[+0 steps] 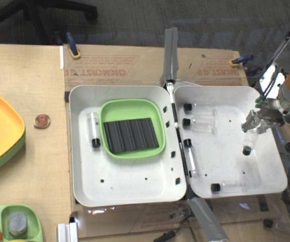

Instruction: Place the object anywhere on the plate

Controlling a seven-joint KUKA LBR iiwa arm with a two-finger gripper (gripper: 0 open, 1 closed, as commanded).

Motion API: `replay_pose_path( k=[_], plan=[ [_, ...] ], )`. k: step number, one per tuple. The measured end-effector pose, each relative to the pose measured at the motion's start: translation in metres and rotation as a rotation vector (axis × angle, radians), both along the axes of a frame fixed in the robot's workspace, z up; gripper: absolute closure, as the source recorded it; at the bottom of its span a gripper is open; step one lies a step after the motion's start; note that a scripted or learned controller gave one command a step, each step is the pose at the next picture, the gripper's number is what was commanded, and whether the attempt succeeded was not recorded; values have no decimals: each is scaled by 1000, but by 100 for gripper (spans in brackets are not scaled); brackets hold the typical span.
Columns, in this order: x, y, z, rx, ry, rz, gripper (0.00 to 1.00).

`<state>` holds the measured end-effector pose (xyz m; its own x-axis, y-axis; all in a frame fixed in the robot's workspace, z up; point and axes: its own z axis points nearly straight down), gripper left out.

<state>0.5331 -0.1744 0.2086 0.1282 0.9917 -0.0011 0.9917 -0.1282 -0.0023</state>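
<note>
A green square plate (155,111) lies in the left bin (129,183) with a dark ribbed slab (133,135) on it. My gripper (254,127) hangs over the right side of the right bin (266,175). It is shut on a clear tube (249,140), which hangs down from the fingers with its black cap (246,150) at the lower end. The tube is well to the right of the plate, with the divider between the bins lying in between.
More clear black-capped tubes lie about: one in the left bin beside the plate (93,129), and several in the right bin, at its upper left (201,108), along its left wall (189,155) and near its front edge (229,187). Yellow plates (1,130) sit far left.
</note>
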Motion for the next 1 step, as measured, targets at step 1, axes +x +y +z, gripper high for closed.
replay_pose_path(
  k=[1],
  plan=[
    [0, 0, 0, 0, 0, 0, 0]
  ],
)
